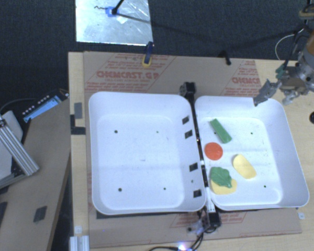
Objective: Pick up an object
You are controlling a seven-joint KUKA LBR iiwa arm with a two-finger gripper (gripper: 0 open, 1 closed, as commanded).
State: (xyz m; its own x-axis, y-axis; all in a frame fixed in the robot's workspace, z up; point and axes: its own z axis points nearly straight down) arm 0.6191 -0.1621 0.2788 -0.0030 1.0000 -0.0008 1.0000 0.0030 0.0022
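Scanning from the left: shallow white plastic bin [141,109], then its twin, the right-hand white bin [282,156]. Inside that one, grouped near the centre divider: green oblong block [220,130], flat orange-red disc [214,150], leafy green piece [221,176] resting on a pale yellow piece [225,187], yellow oval piece [244,167] just beside. Over the far right corner, two-finger gripper [275,92], fingers spread apart, holding nothing.

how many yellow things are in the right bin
2: a yellow oval piece toward the near right, and a flatter yellow piece at the near left, partly covered by a green object.
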